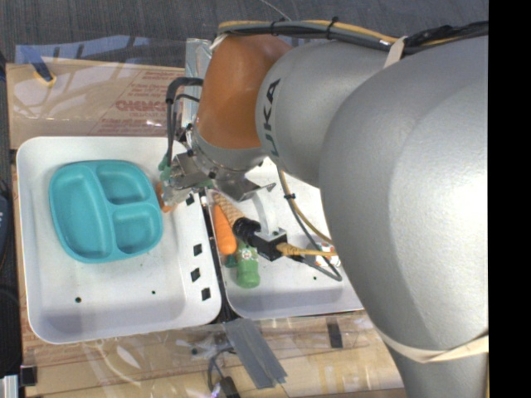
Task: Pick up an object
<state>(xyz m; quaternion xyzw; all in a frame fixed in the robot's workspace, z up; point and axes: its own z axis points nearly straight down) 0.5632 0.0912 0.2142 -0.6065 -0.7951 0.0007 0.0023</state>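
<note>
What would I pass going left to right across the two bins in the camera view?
Teal plate → carrot → green object.

On the grey housing of the arm point(398, 139), just beside the orange band point(236, 89), stand dark capital letters, and "UKA" can be read. They run down the housing, turned on their side in the camera view. The part of the word before the "U" is lost where the grey shell curves toward the band. The brown cardboard sheet point(91, 98), at the far rim of the bin on the view's left point(33, 222), carries red print in several lines, with one bigger word among them. This print is upside down and too blurred, so no word of it can be read with certainty.
</note>
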